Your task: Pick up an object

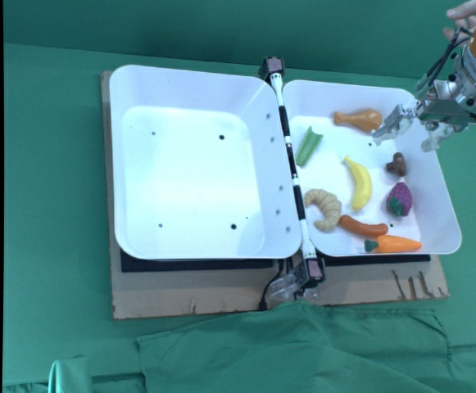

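Observation:
The right bin [319,97] holds several toy foods: an orange drumstick [358,119], a green pea pod [308,146], a yellow banana [359,182], a small brown piece [396,164], a purple fruit [399,198], a beige croissant [325,208], a red-brown sausage [362,225] and a carrot [393,243]. My gripper [407,136] hangs over the bin's far right part, between the drumstick and the brown piece. It is open, its fingers spread wide with nothing between them.
The left bin [139,84] lies beside the right one, joined by a black-and-white hinge strip [291,170]. Both rest on a cardboard sheet [180,301] on green cloth. A hand [467,8] shows at the top right.

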Robot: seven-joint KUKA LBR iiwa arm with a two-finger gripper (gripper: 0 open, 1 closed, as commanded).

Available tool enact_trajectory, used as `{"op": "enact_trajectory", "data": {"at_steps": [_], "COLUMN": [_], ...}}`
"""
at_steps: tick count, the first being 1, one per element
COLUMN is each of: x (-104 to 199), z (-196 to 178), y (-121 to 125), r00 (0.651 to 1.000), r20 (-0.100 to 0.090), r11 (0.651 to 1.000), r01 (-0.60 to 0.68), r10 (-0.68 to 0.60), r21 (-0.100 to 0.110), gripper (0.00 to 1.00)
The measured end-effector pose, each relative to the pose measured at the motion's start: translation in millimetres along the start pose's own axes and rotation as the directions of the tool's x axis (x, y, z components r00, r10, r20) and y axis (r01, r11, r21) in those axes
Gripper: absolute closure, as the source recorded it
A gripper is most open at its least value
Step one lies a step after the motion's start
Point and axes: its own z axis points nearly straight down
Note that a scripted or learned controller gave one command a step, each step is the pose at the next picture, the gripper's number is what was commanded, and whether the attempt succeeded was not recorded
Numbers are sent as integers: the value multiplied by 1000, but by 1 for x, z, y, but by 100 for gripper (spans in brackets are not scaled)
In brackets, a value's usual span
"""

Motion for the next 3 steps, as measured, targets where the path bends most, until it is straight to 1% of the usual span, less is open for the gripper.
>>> {"op": "enact_trajectory", "data": {"at_steps": [1,2,3], "x": [-57,-53,-54], "z": [-40,-56,10], "y": [-1,80,6], "r00": [1000,1000,1000], "r20": [6,5,-1], "r11": [1000,1000,1000], "r01": [-4,4,-3], "r10": [4,-4,3], "r21": [-7,-7,9], "gripper": [0,0,0]}}
